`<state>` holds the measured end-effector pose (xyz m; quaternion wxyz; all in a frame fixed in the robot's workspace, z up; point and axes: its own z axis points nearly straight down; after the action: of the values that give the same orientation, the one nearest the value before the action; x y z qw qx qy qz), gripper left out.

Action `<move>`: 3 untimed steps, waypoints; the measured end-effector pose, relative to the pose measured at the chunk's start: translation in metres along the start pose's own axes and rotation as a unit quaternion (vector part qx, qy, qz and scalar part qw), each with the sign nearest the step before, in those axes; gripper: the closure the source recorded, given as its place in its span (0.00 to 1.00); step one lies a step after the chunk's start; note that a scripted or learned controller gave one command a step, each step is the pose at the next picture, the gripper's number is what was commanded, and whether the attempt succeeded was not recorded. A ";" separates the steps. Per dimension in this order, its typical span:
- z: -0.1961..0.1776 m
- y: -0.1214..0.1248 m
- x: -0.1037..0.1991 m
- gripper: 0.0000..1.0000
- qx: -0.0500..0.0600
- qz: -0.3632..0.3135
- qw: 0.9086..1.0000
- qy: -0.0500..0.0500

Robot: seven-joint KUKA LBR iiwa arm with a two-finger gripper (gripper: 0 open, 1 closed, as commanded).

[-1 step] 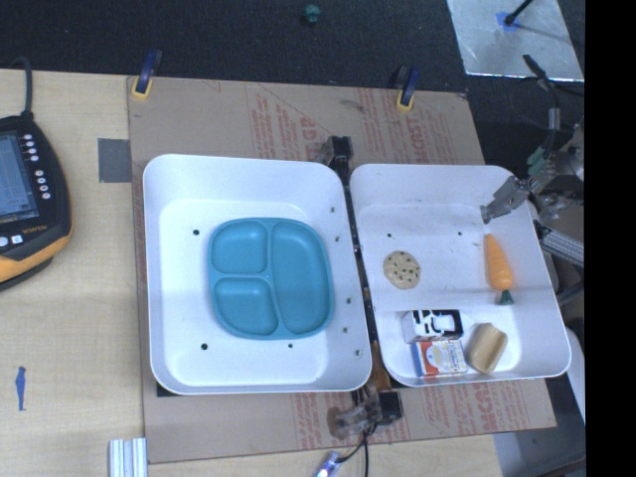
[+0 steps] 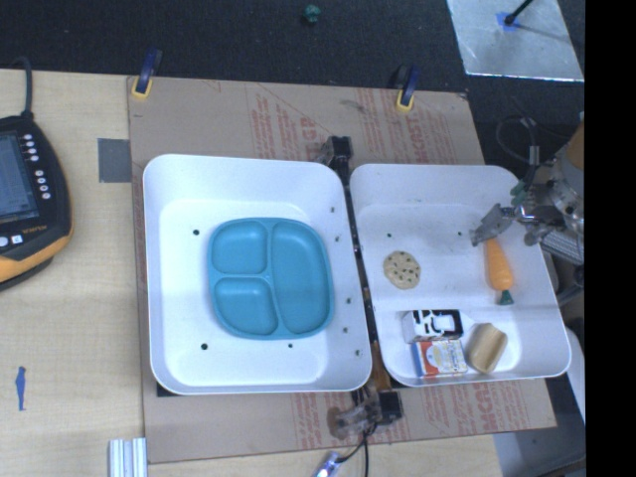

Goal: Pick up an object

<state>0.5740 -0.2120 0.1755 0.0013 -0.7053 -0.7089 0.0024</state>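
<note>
Left bin holds a blue divided plate; the right bin beside it has a small carton and bread roll at its near edge, cookie mid-bin, carrot toward the arm side. Gripper hangs w/ fingers spread, nothing btwn them, just above the carrot's upper end. Risk, imo: carrot's narrow and round, so an off-centre close could roll it away or nip only the tip.
</note>
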 end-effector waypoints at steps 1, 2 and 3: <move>0.037 0.016 0.001 0.00 0.001 -0.001 1.000 0.001; 0.054 0.014 0.001 0.00 0.001 -0.001 1.000 0.001; 0.008 0.016 0.000 0.00 -0.002 0.001 1.000 0.001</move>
<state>0.5901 -0.2124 0.1673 0.0004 -0.7059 -0.7083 0.0004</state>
